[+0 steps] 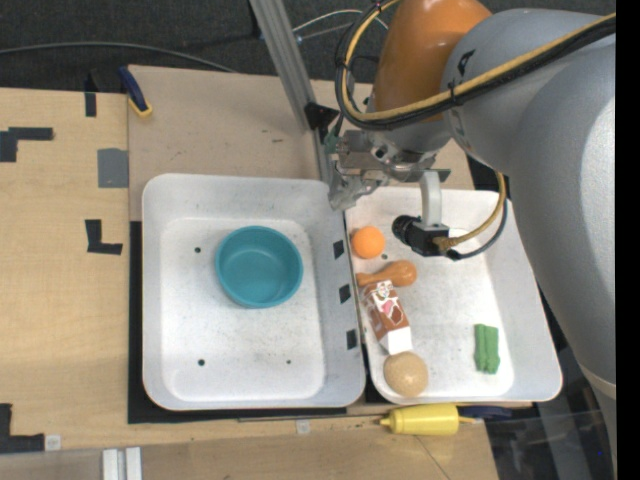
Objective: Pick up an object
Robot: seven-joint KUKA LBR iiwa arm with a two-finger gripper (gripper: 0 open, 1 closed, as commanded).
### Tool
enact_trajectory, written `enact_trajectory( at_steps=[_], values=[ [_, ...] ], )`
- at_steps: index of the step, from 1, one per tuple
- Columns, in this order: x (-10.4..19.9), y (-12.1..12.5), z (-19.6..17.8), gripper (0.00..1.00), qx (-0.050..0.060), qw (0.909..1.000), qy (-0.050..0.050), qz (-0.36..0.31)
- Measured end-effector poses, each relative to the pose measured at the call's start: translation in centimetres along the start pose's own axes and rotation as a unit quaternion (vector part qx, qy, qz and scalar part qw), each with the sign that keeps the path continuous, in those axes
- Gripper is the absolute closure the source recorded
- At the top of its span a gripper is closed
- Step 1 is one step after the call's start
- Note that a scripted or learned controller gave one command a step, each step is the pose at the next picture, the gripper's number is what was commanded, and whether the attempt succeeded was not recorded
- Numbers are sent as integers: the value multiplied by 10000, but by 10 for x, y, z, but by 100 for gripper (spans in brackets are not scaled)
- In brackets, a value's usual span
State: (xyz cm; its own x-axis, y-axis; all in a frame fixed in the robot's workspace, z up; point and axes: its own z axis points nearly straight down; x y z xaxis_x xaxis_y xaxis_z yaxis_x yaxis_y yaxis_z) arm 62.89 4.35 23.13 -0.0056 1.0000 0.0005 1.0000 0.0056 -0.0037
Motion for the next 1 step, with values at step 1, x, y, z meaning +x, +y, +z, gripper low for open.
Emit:
enact_trajectory(
  at_steps=[1],
  values=[
    [53,-6,-9,100,-12,10000,5,-9]
  ],
)
